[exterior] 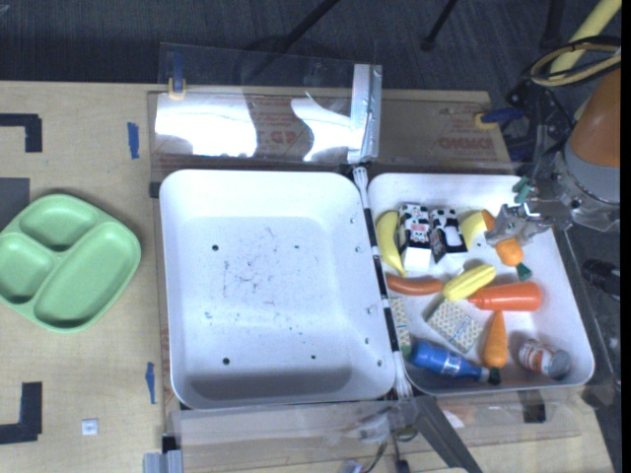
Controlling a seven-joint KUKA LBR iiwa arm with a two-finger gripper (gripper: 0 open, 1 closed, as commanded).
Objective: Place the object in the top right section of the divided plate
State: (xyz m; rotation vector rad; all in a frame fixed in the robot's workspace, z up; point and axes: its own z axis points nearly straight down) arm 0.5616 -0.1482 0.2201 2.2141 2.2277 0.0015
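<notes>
Hand [515, 220] over the right bin [572, 294], beside a small orange toy [509, 252].
Whether it is spread or pinching I cannot tell. The toy, probably light, hard, smooth plastic, suits a pinch across its middle; near it lie a banana [390, 242] and carrot [507, 298]. Far left, the green divided plate [67, 262] sits on the surface.

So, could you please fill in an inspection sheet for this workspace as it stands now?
Surface: wooden bench bearing two white bins, left bin and right bin.
Job's things: green divided plate on the bench, left of the bins.
Clutter: right bin holds a banana, hot dog, carrot, blue bottle and other toys.
Claw: claw over the right bin's upper right part; fingers unclear.
Cables: yellow and black cables at top right.
Surroundings: dark floor, stand legs.
</notes>
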